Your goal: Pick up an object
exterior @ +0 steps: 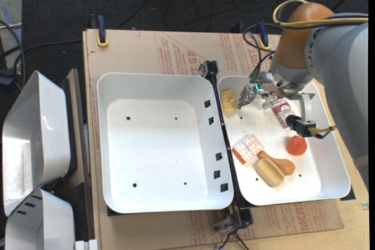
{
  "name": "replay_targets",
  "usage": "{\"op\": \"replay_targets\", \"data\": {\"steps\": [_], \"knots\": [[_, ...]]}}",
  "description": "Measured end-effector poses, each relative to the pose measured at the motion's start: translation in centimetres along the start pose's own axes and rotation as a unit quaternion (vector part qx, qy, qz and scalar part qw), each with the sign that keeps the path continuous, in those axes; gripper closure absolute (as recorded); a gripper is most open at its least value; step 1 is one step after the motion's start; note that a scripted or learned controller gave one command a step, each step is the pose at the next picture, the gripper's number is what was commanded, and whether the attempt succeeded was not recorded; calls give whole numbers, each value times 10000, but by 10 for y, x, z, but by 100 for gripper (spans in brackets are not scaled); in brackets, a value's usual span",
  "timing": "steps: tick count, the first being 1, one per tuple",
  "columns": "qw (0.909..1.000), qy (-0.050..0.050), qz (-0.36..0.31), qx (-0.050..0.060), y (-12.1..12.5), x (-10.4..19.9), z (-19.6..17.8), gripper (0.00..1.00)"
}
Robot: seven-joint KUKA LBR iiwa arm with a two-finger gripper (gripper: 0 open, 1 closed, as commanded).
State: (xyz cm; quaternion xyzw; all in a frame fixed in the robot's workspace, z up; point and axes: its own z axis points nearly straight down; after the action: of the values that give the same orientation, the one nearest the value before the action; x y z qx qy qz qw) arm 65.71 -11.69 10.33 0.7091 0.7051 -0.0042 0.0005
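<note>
**A:** Looking down from above. Two white bins side by side, right?

**B:** Yes. Left bin (105,126) in the middle of the frame, right bin (337,184) at the right.

**A:** And the grey arm (345,55)?

**B:** Reaching in from the upper right, with an orange band near the wrist. Gripper (246,96) low over the upper left part of the right bin.

**A:** Open or shut?

**B:** Cannot tell. Too small and dark to see.

**A:** Holding anything?

**B:** Nothing seen in its grip.

**A:** Closest thing to it?

**B:** A yellow lump (228,101), soft-looking and a bit squashed. Sitting in the upper left corner of the right bin, against the bin's left wall, just beside the gripper.

**A:** Other stuff in there?

**B:** A pink box (282,111) under the wrist. A red ball (297,145) at the right. An orange and white packet (247,148) in the middle. A tan roll (270,171) below it, touching an orange piece.
</note>
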Motion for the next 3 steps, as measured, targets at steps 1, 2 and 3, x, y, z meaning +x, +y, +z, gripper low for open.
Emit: {"op": "replay_targets", "data": {"steps": [1, 2, 3], "knots": [[10000, 37, -14, 6, -66, -1, 12, 0], [10000, 40, -4, 9, -137, -10, 12, 0], [10000, 38, -14, -13, -150, -14, 12, 0]]}}
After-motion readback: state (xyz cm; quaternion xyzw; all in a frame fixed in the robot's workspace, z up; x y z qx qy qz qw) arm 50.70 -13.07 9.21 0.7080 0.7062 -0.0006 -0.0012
